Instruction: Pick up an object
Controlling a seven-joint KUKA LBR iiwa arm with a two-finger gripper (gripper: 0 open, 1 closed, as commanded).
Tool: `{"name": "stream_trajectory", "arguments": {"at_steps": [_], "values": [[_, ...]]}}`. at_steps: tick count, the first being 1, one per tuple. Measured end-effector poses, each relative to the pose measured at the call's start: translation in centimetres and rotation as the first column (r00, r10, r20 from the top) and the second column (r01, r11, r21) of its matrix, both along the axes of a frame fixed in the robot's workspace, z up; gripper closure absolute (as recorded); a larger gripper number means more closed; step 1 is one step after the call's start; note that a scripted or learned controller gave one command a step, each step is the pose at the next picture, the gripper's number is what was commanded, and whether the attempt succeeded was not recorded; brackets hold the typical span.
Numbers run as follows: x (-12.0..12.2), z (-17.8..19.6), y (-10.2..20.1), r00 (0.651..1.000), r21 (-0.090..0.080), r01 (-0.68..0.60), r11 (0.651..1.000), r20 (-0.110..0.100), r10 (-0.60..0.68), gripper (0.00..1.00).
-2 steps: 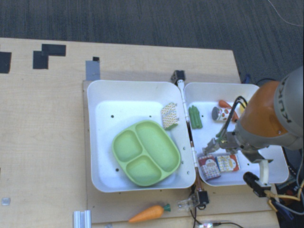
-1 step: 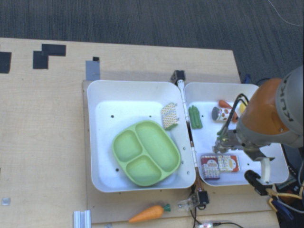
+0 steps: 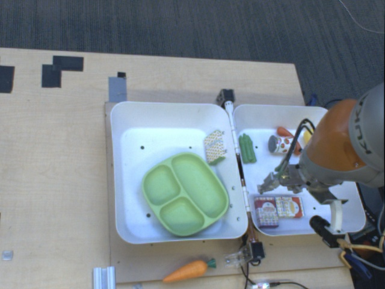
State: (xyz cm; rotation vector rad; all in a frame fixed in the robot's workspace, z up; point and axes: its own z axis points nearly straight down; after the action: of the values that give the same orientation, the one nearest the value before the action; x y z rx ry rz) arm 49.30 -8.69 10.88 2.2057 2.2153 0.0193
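1. The wooden desk (image 3: 54,161) carries two shallow white bins side by side, with dark squares of tape near its far left corner.
2. The left bin (image 3: 129,125) holds a green divided plate (image 3: 184,193) with three compartments, lying flat toward the near right part of the bin.
3. Just beyond the plate's far right edge, a small patterned pouch (image 3: 214,147) leans against the bin's right wall.
4. On the desk in front of the left bin lies a toy carrot (image 3: 189,270), outside both bins.
5. In the right bin (image 3: 260,116), a green pea pod (image 3: 247,148) lies along the left wall.
6. Farther right, near the far side, a small grey can (image 3: 277,143) sits beside a red-orange item (image 3: 284,132), partly hidden by the arm.
7. A red and white packet (image 3: 277,210) lies flat at the near side of the right bin.
8. The gripper (image 3: 272,183) hangs over the middle of the right bin, just above the packet; whether its fingers are apart or closed cannot be told, and nothing is seen between them.
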Motion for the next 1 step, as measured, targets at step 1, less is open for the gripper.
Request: {"name": "stream_trajectory", "arguments": {"at_steps": [1], "values": [[0.15,1.05,0.07,1.000,0.000,-0.002,1.000,0.004,0.002,1.00]]}}
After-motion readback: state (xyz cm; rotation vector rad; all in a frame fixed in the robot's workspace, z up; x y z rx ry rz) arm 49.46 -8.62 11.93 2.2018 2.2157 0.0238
